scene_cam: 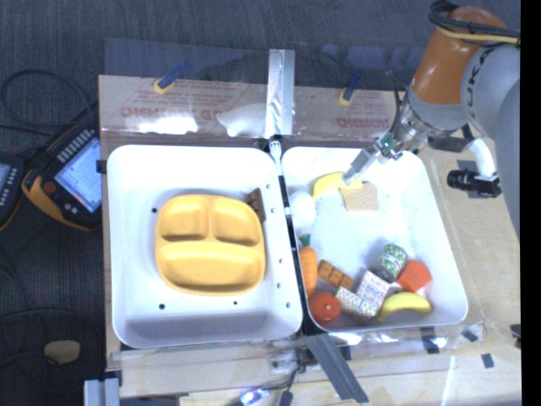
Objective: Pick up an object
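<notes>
My gripper (352, 176) reaches into the back of the right bin (444, 227) from the upper right. Its tip hangs just above a tan square slice (362, 197) and right beside a yellow curved fruit piece (326, 184). I see nothing held in it. Along the bin's front lie a carrot (308, 266), a red tomato (325, 307), a brown bar (335, 275), a patterned packet (369, 294), a green striped can (390, 260), an orange-red piece (414, 276) and a banana (404, 304). A white ball (301, 206) rests by the left wall.
The left bin (127, 184) holds a yellow divided plate (210, 244) with a small brown piece (255, 202) at its back right corner. A metal divider (281, 83) stands behind the bins. A handheld pendant (72, 176) lies on the floor at left.
</notes>
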